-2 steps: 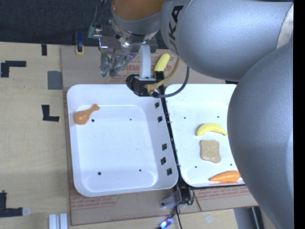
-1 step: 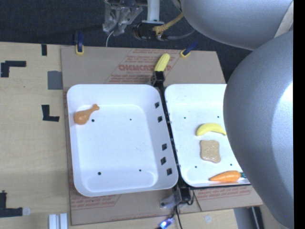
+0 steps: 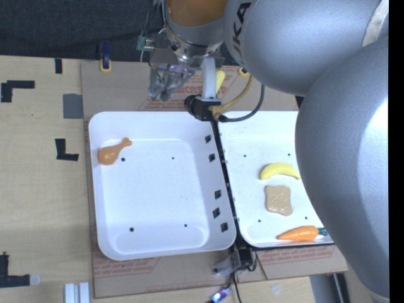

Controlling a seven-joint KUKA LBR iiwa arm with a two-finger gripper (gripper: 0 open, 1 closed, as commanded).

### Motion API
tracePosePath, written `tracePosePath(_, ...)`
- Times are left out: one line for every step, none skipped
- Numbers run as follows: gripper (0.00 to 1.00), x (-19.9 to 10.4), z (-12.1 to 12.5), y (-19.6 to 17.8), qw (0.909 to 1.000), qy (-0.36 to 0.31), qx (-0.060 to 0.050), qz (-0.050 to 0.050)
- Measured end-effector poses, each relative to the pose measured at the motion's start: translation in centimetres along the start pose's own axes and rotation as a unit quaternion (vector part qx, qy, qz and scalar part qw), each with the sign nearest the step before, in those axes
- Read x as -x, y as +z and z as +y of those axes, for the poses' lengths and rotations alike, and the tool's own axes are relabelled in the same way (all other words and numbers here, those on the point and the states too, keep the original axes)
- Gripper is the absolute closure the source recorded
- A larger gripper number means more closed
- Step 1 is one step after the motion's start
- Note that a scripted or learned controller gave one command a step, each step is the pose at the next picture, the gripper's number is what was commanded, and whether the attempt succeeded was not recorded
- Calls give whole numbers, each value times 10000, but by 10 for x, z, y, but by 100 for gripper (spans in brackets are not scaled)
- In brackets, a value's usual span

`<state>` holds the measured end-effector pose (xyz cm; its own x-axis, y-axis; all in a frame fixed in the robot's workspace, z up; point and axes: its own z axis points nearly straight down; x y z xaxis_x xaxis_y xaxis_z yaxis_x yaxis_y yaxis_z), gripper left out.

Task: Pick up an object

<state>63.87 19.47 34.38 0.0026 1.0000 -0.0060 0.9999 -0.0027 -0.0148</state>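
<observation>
Four toy foods sit in the two white bins, all of them nearer the camera than the pincer (image 3: 165,84), which hangs beyond the far rim of the left bin (image 3: 151,245), over the cardboard sheet (image 3: 120,87). Nearest you, and farthest from the pincer, the orange carrot (image 3: 298,234) lies by the near edge of the right bin (image 3: 252,150). Just beyond it comes the tan slice of bread (image 3: 278,199), then the yellow banana (image 3: 279,171); these three sit close together, well to the arm side of the pincer. The orange chicken drumstick (image 3: 113,150) lies alone in the left bin, the closest piece to the pincer, slightly away from the arm.

You cannot tell how wide the pincer stands; its tip is blurred, and nothing shows in its hold. Your easiest pick is probably the drumstick: it has bare floor all round. Bring the pincer over its thick end, straddle the narrow width, and descend straight so it does not skid.
</observation>
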Motion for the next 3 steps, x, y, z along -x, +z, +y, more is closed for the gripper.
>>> tracePosePath(100,-41,29,-94,9999,-39,118,47)
tracePosePath(100,-38,-1,-18,10000,-18,25,9)
tracePosePath(100,-39,29,-111,9999,-30,114,42)
